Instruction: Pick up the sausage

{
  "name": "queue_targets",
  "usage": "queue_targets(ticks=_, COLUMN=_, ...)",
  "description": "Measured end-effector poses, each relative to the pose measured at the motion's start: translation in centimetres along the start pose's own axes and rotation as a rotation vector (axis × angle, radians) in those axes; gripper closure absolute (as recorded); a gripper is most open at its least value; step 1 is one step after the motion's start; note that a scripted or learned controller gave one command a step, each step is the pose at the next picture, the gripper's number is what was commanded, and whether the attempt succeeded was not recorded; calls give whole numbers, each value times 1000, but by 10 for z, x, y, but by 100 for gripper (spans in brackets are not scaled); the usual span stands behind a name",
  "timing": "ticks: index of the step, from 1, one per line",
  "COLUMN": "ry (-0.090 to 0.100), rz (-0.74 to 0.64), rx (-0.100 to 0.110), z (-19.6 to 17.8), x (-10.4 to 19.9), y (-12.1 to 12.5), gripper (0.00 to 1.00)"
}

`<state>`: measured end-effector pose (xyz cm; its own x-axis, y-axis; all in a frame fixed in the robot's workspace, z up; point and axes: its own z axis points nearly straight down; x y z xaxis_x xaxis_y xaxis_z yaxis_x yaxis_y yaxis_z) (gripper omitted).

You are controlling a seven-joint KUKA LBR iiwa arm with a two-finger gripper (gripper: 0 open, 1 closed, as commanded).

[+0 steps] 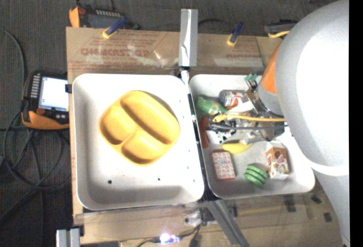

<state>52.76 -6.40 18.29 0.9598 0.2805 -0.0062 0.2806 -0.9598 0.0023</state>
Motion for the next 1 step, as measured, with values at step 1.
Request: queue_targets(ticks=1, ry=-2, rz=81, rx=2, z=1, x=-27, y=-62, gripper=100)
